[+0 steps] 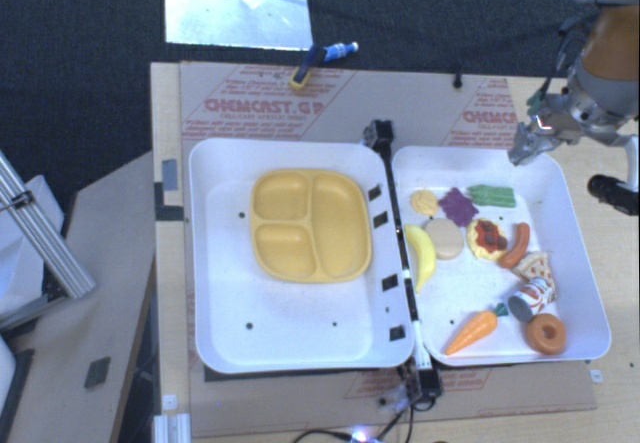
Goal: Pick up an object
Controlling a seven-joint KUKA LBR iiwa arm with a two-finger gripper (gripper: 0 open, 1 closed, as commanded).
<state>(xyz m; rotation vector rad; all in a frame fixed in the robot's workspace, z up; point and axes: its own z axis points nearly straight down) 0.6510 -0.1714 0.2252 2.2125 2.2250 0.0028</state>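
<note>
Two-finger gripper (527, 146) above far-right rim of right shallow white bin (585, 261), holding nothing; finger gap can't tell; plastic toy carrot (472, 330) near front

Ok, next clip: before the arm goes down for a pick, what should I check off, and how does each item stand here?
1. Gripper free of any object: ok, nothing seen on it.
2. Gripper above the bin holding the toys: ok, it sits over the right bin's far right corner.
3. Gripper lined up over a target: not ok, the nearest piece, the green toy, lies to its left.
4. Targets separated: not ok, the purple piece, round beige piece and pizza crowd together.
5. Easier targets: ok, the carrot and donut lie more apart.
6. Finger opening: cannot tell.
</note>
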